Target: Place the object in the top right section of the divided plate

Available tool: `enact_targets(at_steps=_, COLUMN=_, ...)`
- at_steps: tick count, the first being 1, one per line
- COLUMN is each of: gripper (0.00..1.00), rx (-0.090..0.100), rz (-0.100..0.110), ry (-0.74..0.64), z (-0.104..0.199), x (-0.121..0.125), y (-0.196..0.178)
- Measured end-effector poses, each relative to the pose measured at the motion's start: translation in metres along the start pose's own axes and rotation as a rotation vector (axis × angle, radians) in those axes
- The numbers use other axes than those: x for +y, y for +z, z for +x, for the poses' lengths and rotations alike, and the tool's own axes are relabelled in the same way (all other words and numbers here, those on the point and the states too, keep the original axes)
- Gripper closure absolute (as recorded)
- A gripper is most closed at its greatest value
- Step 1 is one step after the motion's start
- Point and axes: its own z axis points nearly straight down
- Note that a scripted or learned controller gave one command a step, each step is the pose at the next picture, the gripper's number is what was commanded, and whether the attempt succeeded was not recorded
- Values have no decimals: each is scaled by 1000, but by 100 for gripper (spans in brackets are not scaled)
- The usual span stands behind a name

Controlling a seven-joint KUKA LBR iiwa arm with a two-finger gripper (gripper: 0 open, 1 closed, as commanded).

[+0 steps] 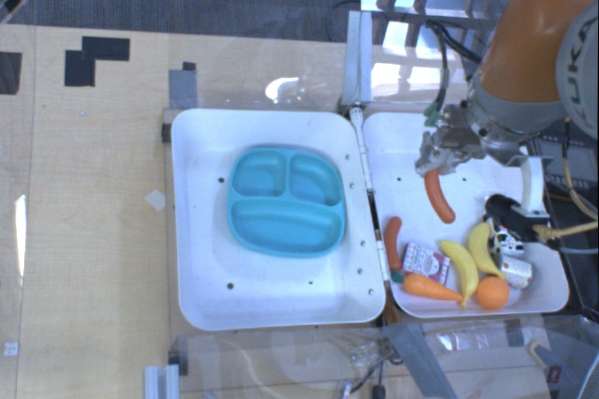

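Orange-red sausage (440,198) hangs just under the gripper (436,165), right of the divided plate (286,200); jaws seem clamped on its top end — light, slick, rubbery.

No writing can be made out with any certainty. The small pink-and-white carton (426,260) lying in the right bin (552,299) carries a printed face, but its lettering is too small and blurred to read. On the arm's orange band (538,41), at the far right, parts of large dark letters show at the frame's edge, cut off and illegible.
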Motion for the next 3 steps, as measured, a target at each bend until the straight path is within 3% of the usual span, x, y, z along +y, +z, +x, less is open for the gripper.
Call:
enact_targets(at_steps=1, gripper=100, rx=1, rz=2, ry=-255, z=51, x=39, y=27)
enact_targets(at_steps=2, gripper=0, rx=1, rz=1, ry=-255, z=51, x=39, y=27)
enact_targets(at_steps=3, gripper=0, rx=2, rz=4, ry=-79, z=23, x=20, y=87)
